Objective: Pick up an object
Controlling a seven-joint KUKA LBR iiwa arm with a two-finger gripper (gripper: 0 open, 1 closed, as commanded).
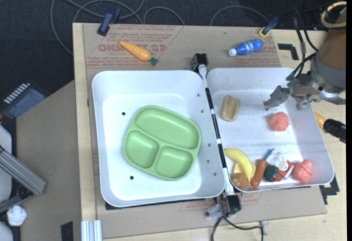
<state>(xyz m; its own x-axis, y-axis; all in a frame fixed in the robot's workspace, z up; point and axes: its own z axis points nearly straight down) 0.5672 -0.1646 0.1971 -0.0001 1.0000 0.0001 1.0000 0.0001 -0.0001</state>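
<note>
My gripper (pixel 286 102) hangs over the right bin (pixel 250 83), near its back right part. Its fingers are spread open with nothing between them. Just below and in front of it lies a pink-red ball (pixel 279 121), apart from the fingers. A tan bread-like piece (pixel 229 108) rests to the left, by the bin's left wall. At the front of the bin lie a banana (pixel 241 160), an orange sausage-shaped piece (pixel 257 174), a colourful packet (pixel 276 164) and a pink lumpy piece (pixel 303 170).
The left bin (pixel 110 91) holds a green divided plate (pixel 161 142). On the bench behind the bins lie a toy carrot (pixel 137 50), a blue bottle (pixel 246 47) and a blue clip (pixel 107 21). An orange item (pixel 320 120) sits outside the right bin's right wall.
</note>
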